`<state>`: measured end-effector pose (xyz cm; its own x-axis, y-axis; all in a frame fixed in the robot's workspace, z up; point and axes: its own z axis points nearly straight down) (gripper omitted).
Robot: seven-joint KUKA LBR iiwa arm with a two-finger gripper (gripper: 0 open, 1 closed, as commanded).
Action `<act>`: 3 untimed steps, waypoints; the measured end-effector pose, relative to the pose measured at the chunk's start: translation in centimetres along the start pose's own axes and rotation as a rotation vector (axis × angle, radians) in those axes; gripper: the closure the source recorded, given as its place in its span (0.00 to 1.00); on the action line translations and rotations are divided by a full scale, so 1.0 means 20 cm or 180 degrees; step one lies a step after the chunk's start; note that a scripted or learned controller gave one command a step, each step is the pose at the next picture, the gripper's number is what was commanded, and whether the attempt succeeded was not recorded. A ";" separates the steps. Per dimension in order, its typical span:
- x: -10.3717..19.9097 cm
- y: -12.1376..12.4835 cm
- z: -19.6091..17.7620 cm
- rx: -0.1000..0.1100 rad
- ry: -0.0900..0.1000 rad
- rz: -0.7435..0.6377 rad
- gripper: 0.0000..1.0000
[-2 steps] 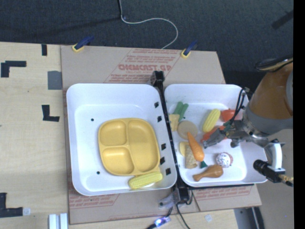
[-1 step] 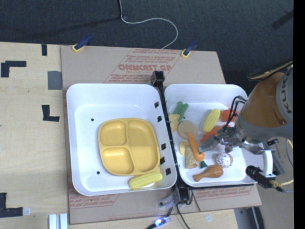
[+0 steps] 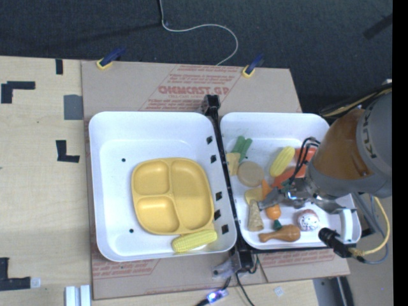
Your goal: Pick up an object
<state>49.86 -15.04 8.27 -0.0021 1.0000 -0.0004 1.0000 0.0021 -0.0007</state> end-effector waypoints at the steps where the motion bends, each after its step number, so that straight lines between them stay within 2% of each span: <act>1: 0.00 0.00 -0.06 -0.0003 -0.0001 0.0002 1.00; 3: -0.02 0.05 -0.50 -0.0008 -0.0002 0.0003 1.00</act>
<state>50.85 -15.40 18.27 -0.0011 1.0000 -0.0009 1.0000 0.0011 0.0018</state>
